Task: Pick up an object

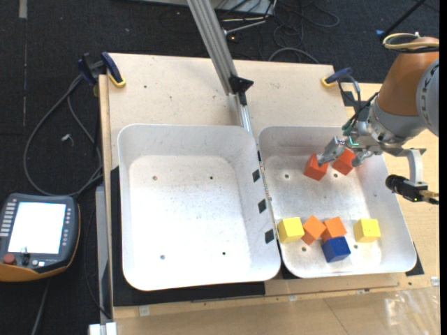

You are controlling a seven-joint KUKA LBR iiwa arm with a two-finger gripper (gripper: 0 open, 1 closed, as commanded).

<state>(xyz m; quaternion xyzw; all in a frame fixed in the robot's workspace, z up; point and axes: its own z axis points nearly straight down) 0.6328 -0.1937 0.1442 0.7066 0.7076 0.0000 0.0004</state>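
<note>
Hovering over the right bin (391, 208), the fingers (335, 153) sit between two tilted red-orange blocks (316, 167); grip unclear.

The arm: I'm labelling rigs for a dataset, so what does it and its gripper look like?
The arm has a rounded orange band above a grey wrist section. The gripper is small, metallic grey, with thin cables at its base. A black fitting with a green light juts out beside it.
</note>
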